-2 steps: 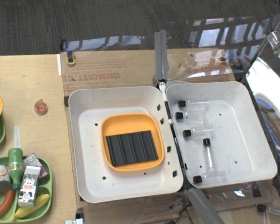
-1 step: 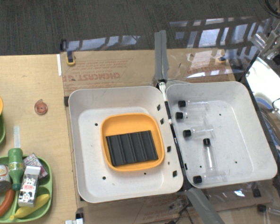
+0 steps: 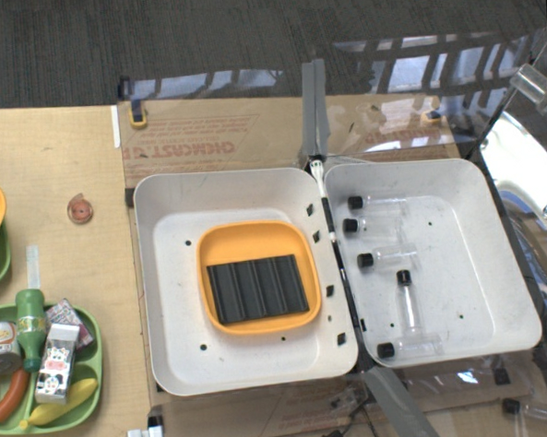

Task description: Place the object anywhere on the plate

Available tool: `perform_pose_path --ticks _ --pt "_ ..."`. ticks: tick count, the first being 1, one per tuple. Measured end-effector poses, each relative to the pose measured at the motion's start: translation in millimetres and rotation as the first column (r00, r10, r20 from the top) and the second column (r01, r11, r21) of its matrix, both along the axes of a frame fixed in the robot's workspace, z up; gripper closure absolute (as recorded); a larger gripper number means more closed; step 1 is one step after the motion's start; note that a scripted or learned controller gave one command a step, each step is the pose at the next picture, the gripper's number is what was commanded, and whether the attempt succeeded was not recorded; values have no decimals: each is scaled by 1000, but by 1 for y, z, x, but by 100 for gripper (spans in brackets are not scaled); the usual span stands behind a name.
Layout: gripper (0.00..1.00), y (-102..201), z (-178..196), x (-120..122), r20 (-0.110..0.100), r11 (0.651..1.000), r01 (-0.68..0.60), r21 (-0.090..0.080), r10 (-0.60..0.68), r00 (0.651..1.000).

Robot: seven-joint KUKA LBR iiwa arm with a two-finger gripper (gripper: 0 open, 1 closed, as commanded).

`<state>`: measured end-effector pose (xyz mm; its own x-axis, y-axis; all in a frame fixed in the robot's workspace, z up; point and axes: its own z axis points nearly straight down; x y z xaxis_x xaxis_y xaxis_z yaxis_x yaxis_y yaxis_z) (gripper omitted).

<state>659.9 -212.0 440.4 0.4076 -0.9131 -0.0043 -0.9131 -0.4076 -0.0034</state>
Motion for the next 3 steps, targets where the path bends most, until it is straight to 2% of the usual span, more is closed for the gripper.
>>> perform_pose_path --ticks 1,2,3 --pt "100 36 -8 0 -2 971 -241 1 241 971" --pt "100 0 1 0 2 863 -505 -2 505 863" --pt "100 96 -235 -1 0 733 -680 0 680 733"
